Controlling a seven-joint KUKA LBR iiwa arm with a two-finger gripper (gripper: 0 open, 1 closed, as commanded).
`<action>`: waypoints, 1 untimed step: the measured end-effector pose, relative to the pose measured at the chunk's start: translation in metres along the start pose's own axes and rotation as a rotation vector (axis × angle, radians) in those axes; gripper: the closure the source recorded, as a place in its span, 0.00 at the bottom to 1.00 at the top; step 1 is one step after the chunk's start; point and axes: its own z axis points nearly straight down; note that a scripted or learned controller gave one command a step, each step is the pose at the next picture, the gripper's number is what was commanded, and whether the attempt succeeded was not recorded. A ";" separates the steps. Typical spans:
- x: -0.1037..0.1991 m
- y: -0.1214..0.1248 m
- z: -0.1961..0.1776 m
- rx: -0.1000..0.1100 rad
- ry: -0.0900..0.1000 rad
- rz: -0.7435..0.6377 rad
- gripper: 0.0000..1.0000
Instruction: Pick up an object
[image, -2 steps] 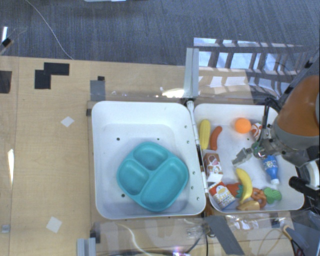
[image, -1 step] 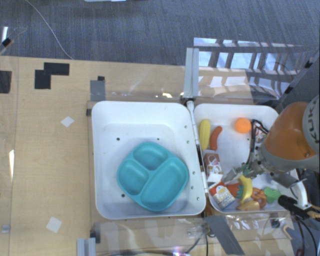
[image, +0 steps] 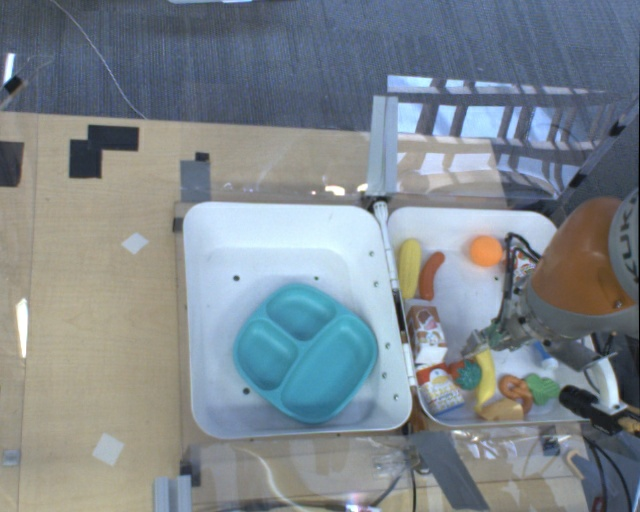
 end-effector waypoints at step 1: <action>0.067 0.049 -0.114 0.005 0.003 0.042 1.00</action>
